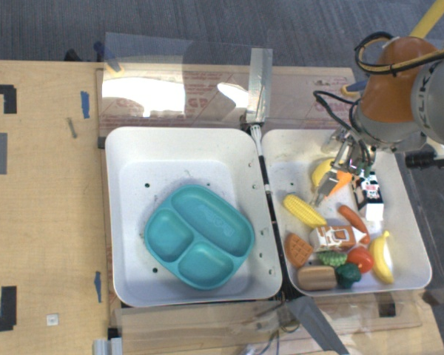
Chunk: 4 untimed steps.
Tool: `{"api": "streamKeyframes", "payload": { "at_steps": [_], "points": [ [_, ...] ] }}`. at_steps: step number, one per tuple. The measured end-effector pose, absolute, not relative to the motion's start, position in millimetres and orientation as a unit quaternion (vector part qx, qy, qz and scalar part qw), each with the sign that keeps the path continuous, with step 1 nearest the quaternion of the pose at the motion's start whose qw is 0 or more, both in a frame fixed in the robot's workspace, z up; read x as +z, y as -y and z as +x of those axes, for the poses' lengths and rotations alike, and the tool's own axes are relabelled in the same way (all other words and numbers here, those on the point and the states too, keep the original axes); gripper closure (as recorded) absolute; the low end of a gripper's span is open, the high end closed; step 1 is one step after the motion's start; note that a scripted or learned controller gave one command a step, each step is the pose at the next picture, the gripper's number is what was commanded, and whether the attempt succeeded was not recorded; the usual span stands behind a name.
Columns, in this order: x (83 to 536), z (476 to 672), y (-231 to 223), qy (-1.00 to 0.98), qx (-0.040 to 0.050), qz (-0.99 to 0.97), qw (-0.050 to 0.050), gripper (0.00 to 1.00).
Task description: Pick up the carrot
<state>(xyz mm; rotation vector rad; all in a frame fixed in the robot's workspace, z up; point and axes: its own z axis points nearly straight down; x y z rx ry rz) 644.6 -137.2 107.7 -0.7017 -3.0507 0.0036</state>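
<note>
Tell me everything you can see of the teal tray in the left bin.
The tray is a teal, smooth, plastic-looking dish with rounded corners and three compartments: one long one along its upper right side and two smaller ones below. It lies flat and right side up, turned at a slant, on the floor of the left bin, toward the bin's front. Its compartments hold nothing, and only the bin touches it.

A teal divided plate [200, 235] lies in the left bin [126, 161]. In the right bin [414, 257], a corn cob [304, 210] sits at nine o'clock, a waffle [298, 249] and bread roll [316, 277] at seven, broccoli [347, 274] and a tomato [360, 259] at six, and a banana [383, 258] at five.
</note>
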Motion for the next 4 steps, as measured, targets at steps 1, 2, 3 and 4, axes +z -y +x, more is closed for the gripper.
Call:
{"api": "streamKeyframes", "payload": {
  "at_steps": [1,2,3,4],
  "points": [
    [85,614.3,129,0.969,-0.0001,-0.248,-0.001,0.0],
    [86,570.3,99,0.959,-0.0007,-0.284,-0.002,0.0],
    [142,486.3,170,0.961,0.0013,-0.278,-0.004,0.0],
    [85,518.4,117,0.953,-0.0011,-0.302,-0.001,0.0]
  ]
}}
